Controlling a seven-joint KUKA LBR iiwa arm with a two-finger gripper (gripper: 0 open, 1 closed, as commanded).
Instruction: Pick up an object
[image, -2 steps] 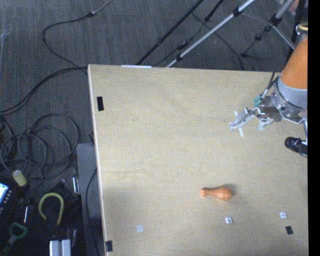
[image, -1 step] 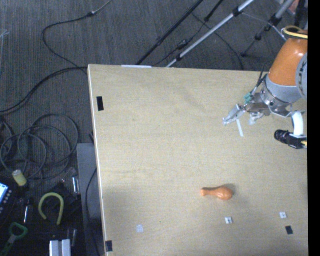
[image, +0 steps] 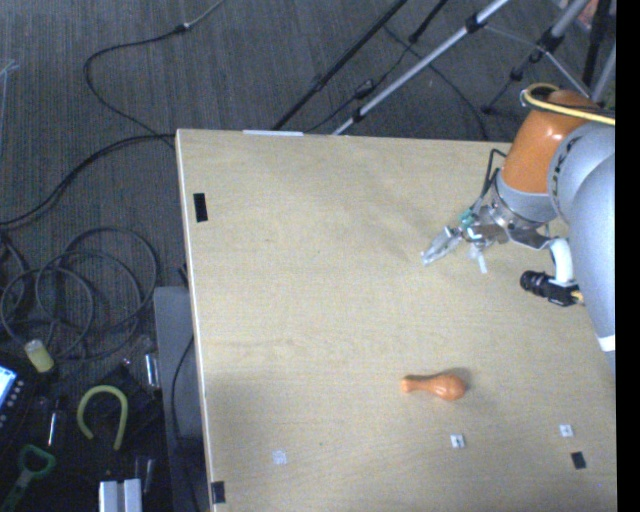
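Observation:
A small orange gourd-shaped object (image: 436, 386) lies on its side on the light wooden bench top (image: 320, 280), toward the near right. My gripper (image: 455, 261) hangs over the bench at the right, well behind the orange object and apart from it. Its two thin fingers are spread open, with nothing between them. The grey arm with its orange band (image: 545, 150) reaches in from the right edge.
A black tag (image: 200, 207) sits near the bench's left edge. Small white markers (image: 457, 440) and a dark one (image: 578, 460) lie at the near right. Cables (image: 80, 290) and tools cover the floor on the left, and stand legs (image: 420, 60) lie beyond the far edge.

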